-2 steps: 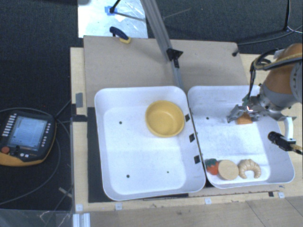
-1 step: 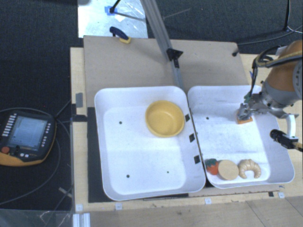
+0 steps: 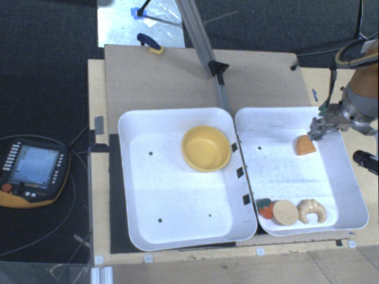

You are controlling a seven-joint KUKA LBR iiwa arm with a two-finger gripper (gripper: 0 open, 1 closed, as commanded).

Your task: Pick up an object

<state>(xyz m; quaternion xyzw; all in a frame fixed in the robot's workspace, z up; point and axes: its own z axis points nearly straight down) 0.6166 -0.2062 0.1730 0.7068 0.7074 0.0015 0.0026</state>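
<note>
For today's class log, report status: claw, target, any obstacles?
Claw over right bin, just above orange wedge. Wedge lies on bin floor, not lifted. Nothing crowding it; croissant and round biscuit sit at near edge.

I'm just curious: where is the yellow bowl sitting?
The yellow bowl sits in the left bin, at its upper right, beside the divide from the right bin.
</note>
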